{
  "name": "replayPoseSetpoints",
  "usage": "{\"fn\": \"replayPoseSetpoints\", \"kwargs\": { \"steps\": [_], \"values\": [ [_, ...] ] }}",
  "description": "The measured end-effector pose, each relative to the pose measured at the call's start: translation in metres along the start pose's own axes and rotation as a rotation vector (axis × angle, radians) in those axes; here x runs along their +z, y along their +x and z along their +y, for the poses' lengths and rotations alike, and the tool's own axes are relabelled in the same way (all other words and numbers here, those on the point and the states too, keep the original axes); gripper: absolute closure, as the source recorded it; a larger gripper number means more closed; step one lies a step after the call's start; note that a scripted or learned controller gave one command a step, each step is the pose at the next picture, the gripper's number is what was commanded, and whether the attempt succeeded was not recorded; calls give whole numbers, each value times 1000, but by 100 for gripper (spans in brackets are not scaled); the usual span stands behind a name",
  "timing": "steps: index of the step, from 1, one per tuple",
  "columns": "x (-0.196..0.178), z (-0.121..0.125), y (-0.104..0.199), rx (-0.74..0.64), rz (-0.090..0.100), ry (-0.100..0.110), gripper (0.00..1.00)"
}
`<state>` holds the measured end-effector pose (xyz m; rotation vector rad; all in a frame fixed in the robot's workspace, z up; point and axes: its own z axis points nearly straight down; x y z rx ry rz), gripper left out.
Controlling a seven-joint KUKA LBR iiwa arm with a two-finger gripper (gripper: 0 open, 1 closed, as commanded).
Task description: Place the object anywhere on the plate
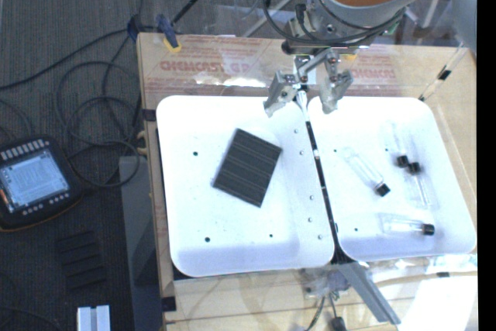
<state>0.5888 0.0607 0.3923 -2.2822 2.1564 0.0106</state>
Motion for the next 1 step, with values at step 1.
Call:
{"fn": "replayPoseSetpoints", "kwargs": {
  "steps": [1],
  "values": [
    [9,52,9,-224,0,-2,0]
  ]
}}
